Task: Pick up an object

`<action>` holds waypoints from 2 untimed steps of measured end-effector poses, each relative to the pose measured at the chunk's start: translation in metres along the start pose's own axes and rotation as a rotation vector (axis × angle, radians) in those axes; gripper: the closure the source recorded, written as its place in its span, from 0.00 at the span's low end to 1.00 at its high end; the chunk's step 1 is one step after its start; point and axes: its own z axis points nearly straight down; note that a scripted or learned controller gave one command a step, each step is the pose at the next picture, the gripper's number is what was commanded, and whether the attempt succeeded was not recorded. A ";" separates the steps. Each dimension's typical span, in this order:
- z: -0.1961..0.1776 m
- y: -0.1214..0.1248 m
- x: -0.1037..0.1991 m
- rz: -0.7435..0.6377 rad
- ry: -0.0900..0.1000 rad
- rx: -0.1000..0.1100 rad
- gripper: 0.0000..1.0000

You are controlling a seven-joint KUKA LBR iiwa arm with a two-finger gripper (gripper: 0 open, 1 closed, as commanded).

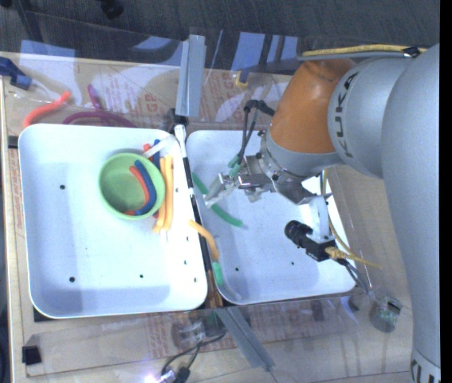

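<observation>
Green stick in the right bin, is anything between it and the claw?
Nothing visible is. The claw is right next to the green stick in the right bin, with just white bin floor between them.

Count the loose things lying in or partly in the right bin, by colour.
Green sticks: 3
Orange stick: 1
Total: 4

Left bin [74, 270], right bin [281, 282]: white plastic, smooth, faint sheen.
Bowl [118, 186]: green plastic, smooth, slightly glossy.
Bench [130, 337]: pale wood-look board, matt.
Arm [405, 118]: grey casing, smooth, satin.
Orange band [309, 114]: smooth, glossy.
Gripper [219, 188]: bare silvery metal, shiny.
</observation>
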 end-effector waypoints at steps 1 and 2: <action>0.106 -0.009 -0.032 0.008 -0.006 -0.006 0.00; 0.097 -0.010 -0.032 0.001 -0.008 -0.002 1.00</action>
